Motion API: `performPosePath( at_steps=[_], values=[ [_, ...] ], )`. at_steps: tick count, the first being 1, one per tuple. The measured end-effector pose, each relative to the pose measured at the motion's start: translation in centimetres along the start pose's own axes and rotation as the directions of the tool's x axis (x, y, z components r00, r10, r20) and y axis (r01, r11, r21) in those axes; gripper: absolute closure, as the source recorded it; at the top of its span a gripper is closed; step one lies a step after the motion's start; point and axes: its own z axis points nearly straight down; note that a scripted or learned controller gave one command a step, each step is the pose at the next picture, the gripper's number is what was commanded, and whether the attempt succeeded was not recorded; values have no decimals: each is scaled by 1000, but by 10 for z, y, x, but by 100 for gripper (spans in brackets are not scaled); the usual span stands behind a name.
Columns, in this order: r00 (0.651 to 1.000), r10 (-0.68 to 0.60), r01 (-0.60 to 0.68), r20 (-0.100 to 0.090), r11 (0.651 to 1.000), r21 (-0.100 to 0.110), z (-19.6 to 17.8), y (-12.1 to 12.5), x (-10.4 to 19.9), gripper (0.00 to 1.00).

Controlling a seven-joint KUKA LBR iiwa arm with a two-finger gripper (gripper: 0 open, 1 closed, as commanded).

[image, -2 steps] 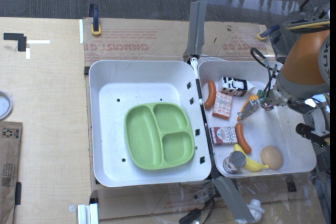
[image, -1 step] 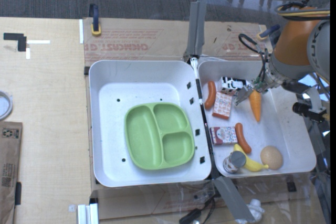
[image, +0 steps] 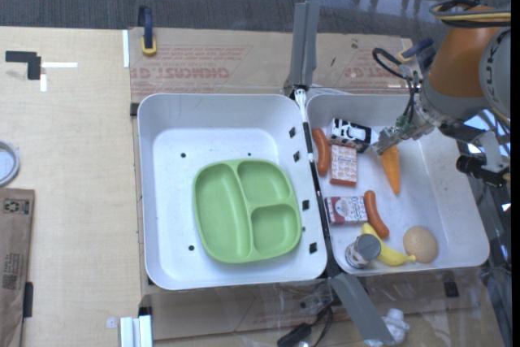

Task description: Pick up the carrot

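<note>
So nearest the camera in the right bin [image: 455, 256] there was a can [image: 358, 251], a banana [image: 390, 253] and an egg [image: 420, 243] bunched along the front wall. A bit further back sat a sausage [image: 376, 213] beside a small red carton [image: 346, 210], then another red box [image: 344, 164] with a second sausage [image: 322, 151] next to it against the divider. The left bin [image: 158, 175] just had the green divided plate [image: 247, 209] in it.

The carrot [image: 392, 168] lay in the middle of the right bin, fat end pointing away from the camera, thin end toward the front. My gripper [image: 388, 142] was right at that fat end, low over it or touching, near a black and white carton [image: 350, 131]. Honestly couldn't tell how wide my fingers were or whether they had anything; nothing clearly sat between them.

My take: grabbing the very tip of the fat end looked risky, it'd pivot or squirt out. I'd have shifted down toward the middle of the carrot, squared the fingers across its width, and gone low before closing.
</note>
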Motion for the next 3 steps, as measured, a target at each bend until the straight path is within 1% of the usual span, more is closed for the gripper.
performPosePath(
  at_steps=[1,2,3],
  values=[
    [999,47,-47,-4,999,5,11,-19,-5,100],
    [923,384,-384,-1,923,8,-88,49,115,100],
    [996,94,-94,-2,996,7,-88,41,63,100]
  ],
)
